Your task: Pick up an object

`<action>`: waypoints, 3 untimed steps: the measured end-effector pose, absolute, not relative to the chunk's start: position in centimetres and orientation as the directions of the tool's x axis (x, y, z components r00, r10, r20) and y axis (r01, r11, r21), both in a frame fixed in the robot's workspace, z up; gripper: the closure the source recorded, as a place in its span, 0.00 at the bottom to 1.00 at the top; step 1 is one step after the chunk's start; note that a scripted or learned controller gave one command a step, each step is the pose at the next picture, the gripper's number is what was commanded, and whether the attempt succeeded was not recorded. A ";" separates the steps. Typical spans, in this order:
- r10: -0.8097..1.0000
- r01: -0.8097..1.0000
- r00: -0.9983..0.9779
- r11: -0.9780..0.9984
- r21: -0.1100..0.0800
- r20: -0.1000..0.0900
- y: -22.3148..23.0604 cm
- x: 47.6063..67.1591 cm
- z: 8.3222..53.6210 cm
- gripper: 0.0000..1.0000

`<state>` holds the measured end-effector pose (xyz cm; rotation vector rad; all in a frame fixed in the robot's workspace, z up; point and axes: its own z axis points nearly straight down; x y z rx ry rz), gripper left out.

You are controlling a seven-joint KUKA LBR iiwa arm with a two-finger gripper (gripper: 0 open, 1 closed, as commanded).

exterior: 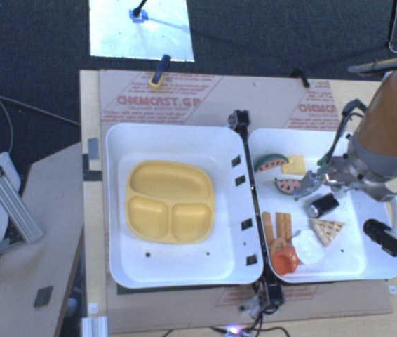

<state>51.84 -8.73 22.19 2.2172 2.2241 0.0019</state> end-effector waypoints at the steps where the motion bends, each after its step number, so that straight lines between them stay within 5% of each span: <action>1: 1.000 1.000 0.002 -0.002 -0.009 0.001 -11.2 49.6 10.3 0.00; 2: 1.000 1.000 -0.003 0.003 0.009 -0.003 -8.8 48.9 8.6 0.00; 3: 1.000 1.000 -0.001 0.001 0.005 -0.007 -8.7 50.6 8.5 0.00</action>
